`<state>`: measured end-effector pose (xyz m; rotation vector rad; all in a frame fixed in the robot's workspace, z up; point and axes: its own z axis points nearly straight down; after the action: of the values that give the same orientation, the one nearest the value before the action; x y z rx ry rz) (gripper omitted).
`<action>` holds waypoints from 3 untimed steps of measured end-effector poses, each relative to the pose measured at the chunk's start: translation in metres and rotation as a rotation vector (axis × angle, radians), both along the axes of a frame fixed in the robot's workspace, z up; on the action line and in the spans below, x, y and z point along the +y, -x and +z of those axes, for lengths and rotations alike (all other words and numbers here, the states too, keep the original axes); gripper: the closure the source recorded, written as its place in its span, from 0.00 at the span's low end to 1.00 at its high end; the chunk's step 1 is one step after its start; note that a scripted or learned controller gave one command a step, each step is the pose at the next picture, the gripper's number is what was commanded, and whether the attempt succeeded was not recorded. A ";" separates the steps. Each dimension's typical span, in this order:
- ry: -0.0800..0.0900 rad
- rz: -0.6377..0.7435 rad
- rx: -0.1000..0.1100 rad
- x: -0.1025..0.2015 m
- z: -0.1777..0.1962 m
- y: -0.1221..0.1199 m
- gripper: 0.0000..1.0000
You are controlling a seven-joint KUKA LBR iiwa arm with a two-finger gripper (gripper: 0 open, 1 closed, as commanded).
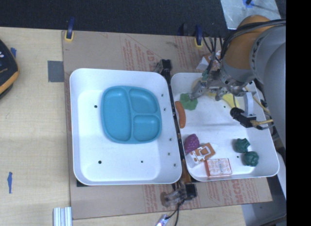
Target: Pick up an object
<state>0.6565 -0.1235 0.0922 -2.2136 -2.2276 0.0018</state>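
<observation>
Gripper (198, 90) hangs by the green leafy toy (189, 101) at the right bin's (272, 171) 10 o'clock. Can't tell finger state. Centre over it first, clear of the orange carrot (181, 114).

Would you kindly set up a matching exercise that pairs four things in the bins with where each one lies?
Things:
1. blue divided plate
2. orange carrot-like toy
3. purple toy
4. two dark green pieces

Places:
A. right bin, near its right edge, low down
B. left bin, in the middle
C. right bin, along its left wall
D. right bin, lower left, just above the small printed cartons

Pairs: 1-B, 2-C, 3-D, 4-A
</observation>
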 end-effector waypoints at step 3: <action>0.000 -0.003 -0.001 -0.004 0.029 0.000 0.00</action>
<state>0.6566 -0.1276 0.1216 -2.2181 -2.2243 0.0008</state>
